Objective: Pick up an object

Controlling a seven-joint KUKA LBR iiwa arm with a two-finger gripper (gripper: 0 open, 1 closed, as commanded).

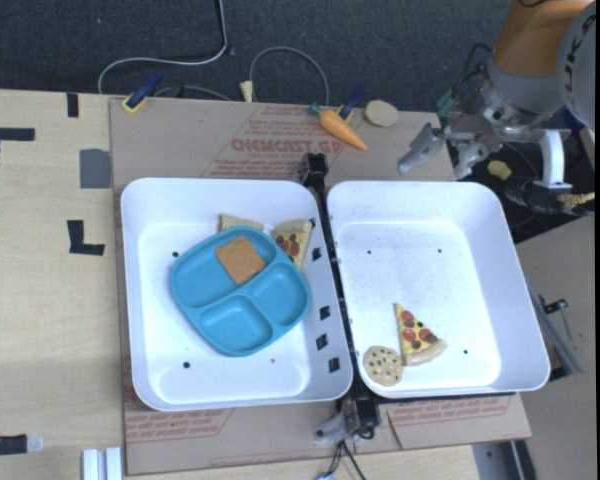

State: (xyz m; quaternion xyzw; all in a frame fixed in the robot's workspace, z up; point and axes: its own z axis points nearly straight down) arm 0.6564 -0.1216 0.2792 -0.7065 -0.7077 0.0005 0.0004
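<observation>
My gripper (443, 157) hangs above the far rim of the right bin (480, 203), near its back edge. Its two grey fingers (418, 155) stand apart, open, with nothing between them. In the right bin's near part lie a pizza slice (417, 335) and, touching it on the left, a chocolate-chip cookie (383, 365). The left bin (145, 268) holds a blue divided plate (250, 308) with a brown toast square (241, 260) on it. A second pizza slice (296, 238) and a tan piece (232, 224) stick out from behind the plate.
Behind the bins, on the cardboard sheet, lie a toy carrot (340, 129) and a pale round piece (382, 114). Black clips (313, 173) join the bins along the middle seam. Cables (280, 68) loop at the back.
</observation>
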